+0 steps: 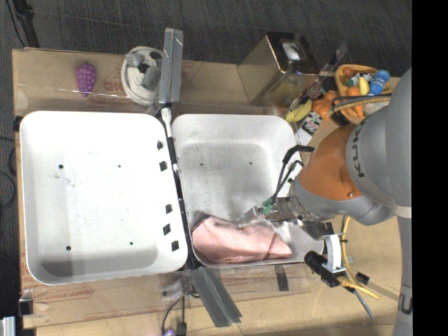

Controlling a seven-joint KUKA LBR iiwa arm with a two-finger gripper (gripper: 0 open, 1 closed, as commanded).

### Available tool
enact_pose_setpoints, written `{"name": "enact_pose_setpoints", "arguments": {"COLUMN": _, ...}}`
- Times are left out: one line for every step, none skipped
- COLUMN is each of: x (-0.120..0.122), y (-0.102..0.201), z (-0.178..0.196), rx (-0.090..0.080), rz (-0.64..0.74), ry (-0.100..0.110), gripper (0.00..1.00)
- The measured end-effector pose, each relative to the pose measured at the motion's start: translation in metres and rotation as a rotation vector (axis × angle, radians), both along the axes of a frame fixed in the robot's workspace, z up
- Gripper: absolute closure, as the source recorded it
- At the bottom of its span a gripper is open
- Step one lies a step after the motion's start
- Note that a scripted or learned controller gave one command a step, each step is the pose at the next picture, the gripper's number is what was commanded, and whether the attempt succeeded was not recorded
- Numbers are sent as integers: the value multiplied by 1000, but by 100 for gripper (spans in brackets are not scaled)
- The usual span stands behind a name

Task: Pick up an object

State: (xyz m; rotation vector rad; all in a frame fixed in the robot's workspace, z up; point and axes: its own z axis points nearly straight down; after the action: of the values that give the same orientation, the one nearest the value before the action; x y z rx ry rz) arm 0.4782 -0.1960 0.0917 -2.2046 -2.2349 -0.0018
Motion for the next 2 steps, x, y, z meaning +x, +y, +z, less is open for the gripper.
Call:
{"name": "enact_pose_setpoints", "arguments": {"x": 1, "y": 1, "z": 10, "rx": 1, "rz": 6, "ry": 0, "gripper": 100}}
{"name": "enact_pose_setpoints", "arguments": {"x": 1, "y": 1, "z": 10, "rx": 1, "rz": 5, "ry": 1, "gripper": 0}}
